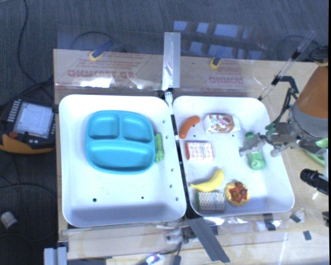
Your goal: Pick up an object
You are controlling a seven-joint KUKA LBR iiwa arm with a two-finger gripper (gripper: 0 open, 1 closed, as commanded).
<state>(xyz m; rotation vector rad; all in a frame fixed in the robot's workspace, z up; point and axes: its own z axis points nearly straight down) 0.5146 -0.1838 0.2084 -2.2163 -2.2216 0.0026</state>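
Two shallow white bins are sitting side by side on the bench. The left bin (71, 203) is holding a blue divided plate (120, 141) lying flat toward its upper middle, and a small green piece (159, 147) is lying just beside the plate's right edge, close to the wall between the bins.

The right bin (278, 195) is carrying most of the clutter. An orange carrot-like piece (188, 126) is lying tilted near its upper left corner. Beside it to the right, a small packet with a red and white picture (219, 123) is resting flat. Below these, a pink and white checked packet (199, 150) is lying near the dividing wall. A yellow banana (208, 181) is curving along the lower left part, a grey patterned block (211, 202) is sitting just below it, and a round red and yellow item (237, 192) is lying next to that block.

A green object (256, 160) is lying on the right side of this bin, well apart from the packets. The gripper (254, 146) is reaching in from the right and hovering right at this green object; how wide its claw is standing cannot be told, since grey metal parts are blurring together there
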